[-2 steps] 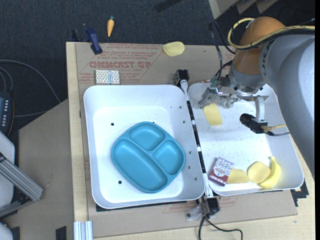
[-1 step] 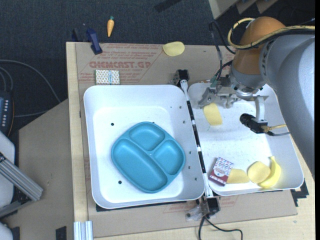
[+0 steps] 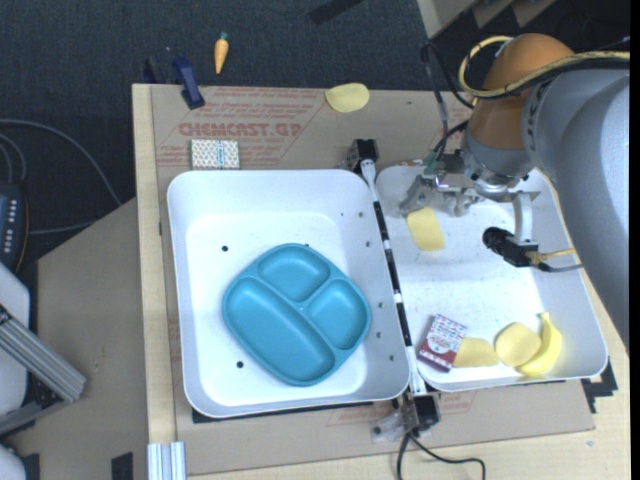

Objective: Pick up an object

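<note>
Left shallow white plastic bin (image 3: 200, 268) is showing a plain white floor and is holding a sky-blue three-compartment plastic tray (image 3: 295, 313) at frame centre. Right shallow white plastic bin (image 3: 560, 298) is carrying a pale yellow block (image 3: 427, 230), a red-and-white patterned small packet (image 3: 441, 342), and yellow rounded pieces (image 3: 520, 346) at lower right. Tan cardboard sheet (image 3: 270, 118) is bearing faded red lettering. On it are lying a white-and-tan checked small pad (image 3: 215, 154) and a pale yellow oval disc (image 3: 347, 97). Orange carrot-shaped toy (image 3: 221, 53) is resting on dark carpet, upper left. Grey robot arm (image 3: 590, 148) is displaying an orange band (image 3: 515, 78) at upper right.
</note>
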### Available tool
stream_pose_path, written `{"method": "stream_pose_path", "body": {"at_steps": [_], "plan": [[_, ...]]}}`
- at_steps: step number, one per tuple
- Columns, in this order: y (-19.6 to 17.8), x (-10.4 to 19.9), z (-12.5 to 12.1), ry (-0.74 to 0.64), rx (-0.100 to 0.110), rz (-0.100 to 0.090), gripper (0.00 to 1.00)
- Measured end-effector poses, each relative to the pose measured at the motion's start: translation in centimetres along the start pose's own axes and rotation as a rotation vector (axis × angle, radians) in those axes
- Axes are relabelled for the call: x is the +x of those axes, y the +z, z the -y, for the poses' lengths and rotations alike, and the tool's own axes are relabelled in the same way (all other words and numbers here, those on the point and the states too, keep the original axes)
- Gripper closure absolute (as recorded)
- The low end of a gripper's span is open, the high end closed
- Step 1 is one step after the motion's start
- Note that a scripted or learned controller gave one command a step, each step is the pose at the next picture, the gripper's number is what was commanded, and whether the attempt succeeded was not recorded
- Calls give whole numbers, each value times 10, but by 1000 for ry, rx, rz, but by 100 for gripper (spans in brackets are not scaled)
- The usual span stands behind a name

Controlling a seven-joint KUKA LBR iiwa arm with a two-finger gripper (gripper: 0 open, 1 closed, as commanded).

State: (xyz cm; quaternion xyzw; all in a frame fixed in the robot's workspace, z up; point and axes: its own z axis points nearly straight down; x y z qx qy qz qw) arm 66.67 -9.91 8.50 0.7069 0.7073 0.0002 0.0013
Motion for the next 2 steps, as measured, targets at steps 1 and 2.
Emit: {"method": "stream_pose_path", "body": {"at_steps": [1, 2], "plan": [[0, 8, 0, 0, 2, -1, 0], [-11, 8, -1, -1, -1, 0, 100]]}}
